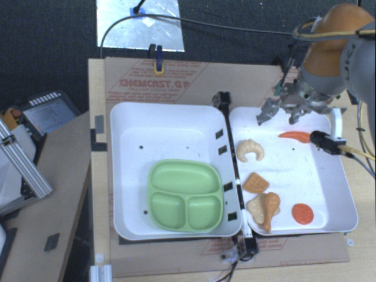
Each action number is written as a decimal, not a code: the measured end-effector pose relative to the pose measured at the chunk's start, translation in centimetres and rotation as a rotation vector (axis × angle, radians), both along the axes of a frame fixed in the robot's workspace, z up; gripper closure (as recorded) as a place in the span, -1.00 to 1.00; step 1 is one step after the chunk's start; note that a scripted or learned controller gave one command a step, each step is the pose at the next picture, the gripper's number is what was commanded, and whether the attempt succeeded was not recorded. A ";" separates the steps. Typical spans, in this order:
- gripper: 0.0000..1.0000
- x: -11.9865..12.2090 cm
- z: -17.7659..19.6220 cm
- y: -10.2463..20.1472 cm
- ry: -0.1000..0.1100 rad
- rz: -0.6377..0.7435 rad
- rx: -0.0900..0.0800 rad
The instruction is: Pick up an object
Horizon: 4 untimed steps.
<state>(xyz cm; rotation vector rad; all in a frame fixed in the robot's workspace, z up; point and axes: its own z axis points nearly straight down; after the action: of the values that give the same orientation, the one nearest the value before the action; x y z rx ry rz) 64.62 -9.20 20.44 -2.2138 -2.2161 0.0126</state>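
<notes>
— Where are the things to pick?
— In the right bin: croissant, waffle, drumstick, red disc, an orange piece, perhaps a chili.
— The end effector?
— Above the bin's far edge, fingers spread, gripping nothing.

Before you, a brown board covers the desk; a yellow clamp grips its far edge beneath a foil sheet.

left bin: tray at front. right bin: croissant behind waffle, drumstick in front, disc right, chili at back.
</notes>
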 end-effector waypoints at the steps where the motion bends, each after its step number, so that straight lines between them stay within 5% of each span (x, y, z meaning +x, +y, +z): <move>1: -1.00 0.3 0.8 0.0 -0.014 0.002 -0.001; 4: -1.00 -0.2 -11.3 -0.9 -0.024 0.000 -0.001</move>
<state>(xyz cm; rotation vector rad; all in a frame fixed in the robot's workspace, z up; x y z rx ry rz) 64.38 -10.10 9.12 -2.2271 -2.2286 -0.0130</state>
